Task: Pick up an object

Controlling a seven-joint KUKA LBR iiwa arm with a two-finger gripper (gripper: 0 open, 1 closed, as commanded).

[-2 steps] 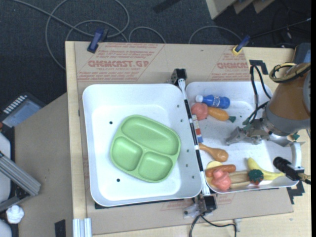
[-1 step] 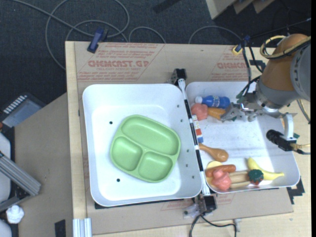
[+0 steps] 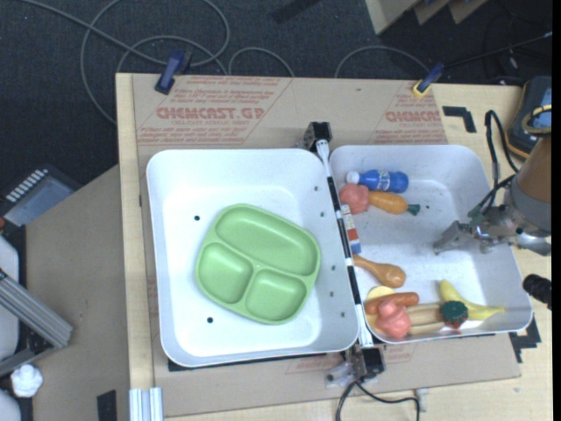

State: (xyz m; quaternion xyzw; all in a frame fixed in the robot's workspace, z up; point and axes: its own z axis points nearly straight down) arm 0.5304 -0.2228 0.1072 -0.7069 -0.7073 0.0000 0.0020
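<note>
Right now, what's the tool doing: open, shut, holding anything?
Tool: over the right bin, fingers spread open, nothing between them; the toys lie apart from it.

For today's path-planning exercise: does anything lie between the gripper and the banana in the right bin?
Nothing visible does. The gripper hangs over bare bin floor, and the banana lies below it in the picture, near the right bin's front edge, with open white floor between them.
</note>
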